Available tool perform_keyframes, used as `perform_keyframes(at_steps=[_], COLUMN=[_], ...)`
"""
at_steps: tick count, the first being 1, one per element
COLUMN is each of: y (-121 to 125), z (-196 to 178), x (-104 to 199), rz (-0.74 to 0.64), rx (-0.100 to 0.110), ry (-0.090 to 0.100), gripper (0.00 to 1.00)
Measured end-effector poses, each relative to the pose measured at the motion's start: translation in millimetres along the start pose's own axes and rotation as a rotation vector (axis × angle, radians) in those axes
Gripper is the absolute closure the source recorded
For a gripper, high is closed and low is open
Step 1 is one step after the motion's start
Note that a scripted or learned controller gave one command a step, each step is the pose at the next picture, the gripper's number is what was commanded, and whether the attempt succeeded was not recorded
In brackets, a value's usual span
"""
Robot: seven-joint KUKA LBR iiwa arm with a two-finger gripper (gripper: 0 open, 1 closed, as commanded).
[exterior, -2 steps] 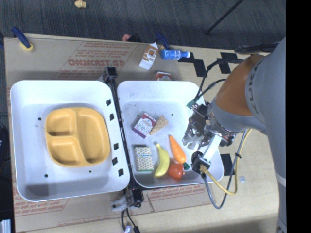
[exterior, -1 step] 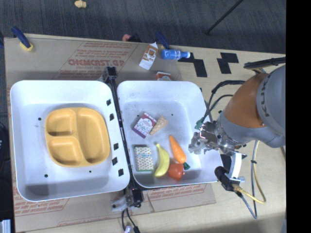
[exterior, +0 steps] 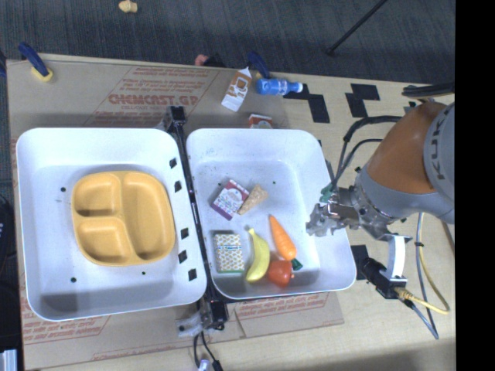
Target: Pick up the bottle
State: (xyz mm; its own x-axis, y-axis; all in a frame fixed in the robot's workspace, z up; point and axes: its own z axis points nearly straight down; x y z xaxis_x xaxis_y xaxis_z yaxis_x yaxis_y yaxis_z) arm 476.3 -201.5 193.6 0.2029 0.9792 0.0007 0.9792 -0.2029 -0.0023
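The small blue plastic bottle (exterior: 277,87) lies on its side on the tabletop (exterior: 363,338) beyond the right white bin (exterior: 313,141) — outside both bins. The hand (exterior: 321,221) hovers over that bin's right rim, well short of it — whether open or closed, I cannot tell.

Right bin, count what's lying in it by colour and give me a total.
Right bin contents:
Orange: 1, carrot
Yellow: 1, banana
Red: 1, tomato
Maroon and white: 1, packet
Tan: 1, wedge
Green and white: 1, box
Total: 6
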Motion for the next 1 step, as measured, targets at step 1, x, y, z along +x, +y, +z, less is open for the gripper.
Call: perform_keyframes(at_steps=[1], y=[-0.2], z=[8.1], x=[-1.3], rz=[0.219], rx=[0.000], ry=[-0.001], gripper=[1.00])
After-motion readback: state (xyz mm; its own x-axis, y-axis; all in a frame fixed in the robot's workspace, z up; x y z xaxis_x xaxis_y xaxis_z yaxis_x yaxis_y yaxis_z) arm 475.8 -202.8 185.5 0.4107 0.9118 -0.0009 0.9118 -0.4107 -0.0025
